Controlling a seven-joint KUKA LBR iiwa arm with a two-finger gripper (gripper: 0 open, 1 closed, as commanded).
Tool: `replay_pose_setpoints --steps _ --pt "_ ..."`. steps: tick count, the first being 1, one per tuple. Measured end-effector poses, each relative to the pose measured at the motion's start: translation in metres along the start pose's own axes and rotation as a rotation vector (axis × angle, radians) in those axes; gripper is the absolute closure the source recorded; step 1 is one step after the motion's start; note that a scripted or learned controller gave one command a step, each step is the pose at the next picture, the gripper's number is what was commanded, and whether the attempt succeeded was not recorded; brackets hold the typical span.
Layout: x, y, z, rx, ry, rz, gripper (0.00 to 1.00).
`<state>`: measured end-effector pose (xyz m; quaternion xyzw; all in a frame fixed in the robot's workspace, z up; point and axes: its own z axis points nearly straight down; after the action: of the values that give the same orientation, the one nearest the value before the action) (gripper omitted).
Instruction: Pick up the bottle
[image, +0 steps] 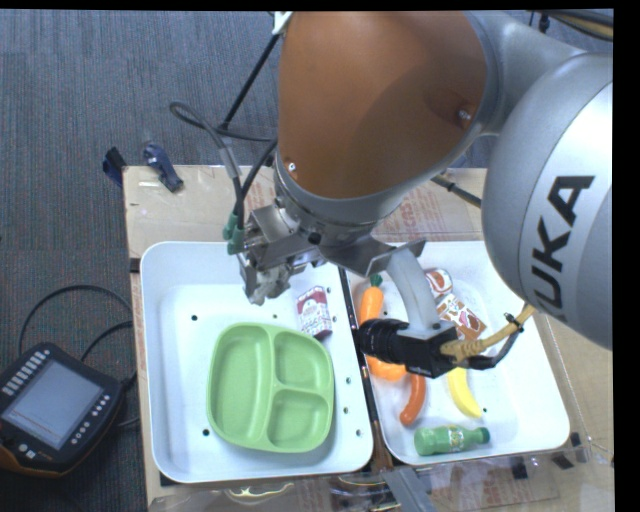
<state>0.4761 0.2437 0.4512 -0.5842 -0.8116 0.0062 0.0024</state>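
The bottle (452, 438) is green with a pale label and lies on its side near the front edge of the right bin (545, 400). My gripper (260, 288) hangs over the back of the left bin (175, 300), just above the far rim of a green divided plate (270, 388). It is far to the left of the bottle, with the wall between the bins in between. Nothing shows in its grasp.
A small red can (314, 312) stands right of the gripper, by the plate's back corner. The right bin also holds a carrot (371, 300), a red-and-white packet (452, 300), a sausage (412, 400) and a banana (463, 392) just behind the bottle. A tablet (50, 405) lies on the floor at left.
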Motion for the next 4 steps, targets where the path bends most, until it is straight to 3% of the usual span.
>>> replay_pose_setpoints --steps 1,2,3,4 --pt "0.002 0.001 -0.008 0.004 -0.001 -0.007 1.0" --pt "-0.008 -0.002 0.078 -0.008 0.002 -0.284 1.0" --pt "-0.012 0.005 0.184 -0.006 0.002 -0.222 1.0" --pt "-0.014 0.005 0.176 -0.001 0.003 -0.215 1.0"
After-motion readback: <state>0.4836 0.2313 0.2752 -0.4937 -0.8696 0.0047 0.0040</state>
